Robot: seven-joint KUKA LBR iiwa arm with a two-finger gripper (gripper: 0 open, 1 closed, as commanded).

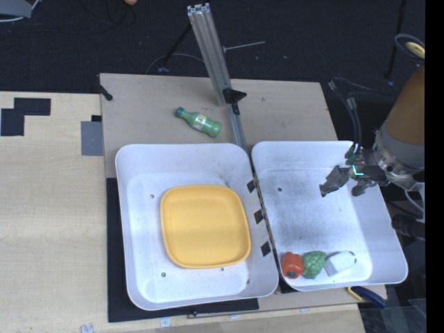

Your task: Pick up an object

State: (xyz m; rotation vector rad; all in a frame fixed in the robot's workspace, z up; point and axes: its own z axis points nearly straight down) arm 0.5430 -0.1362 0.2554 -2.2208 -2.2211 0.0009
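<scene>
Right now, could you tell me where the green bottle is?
The green bottle lies on the bench behind the left bin, beside the slanted metal post.

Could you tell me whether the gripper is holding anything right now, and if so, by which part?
Nothing is held: the gripper hangs over the right bin, apart from the toys in its near corner.

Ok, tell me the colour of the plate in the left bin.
Yellow: the plate lies flat in the left bin, plain in the camera view.
</scene>
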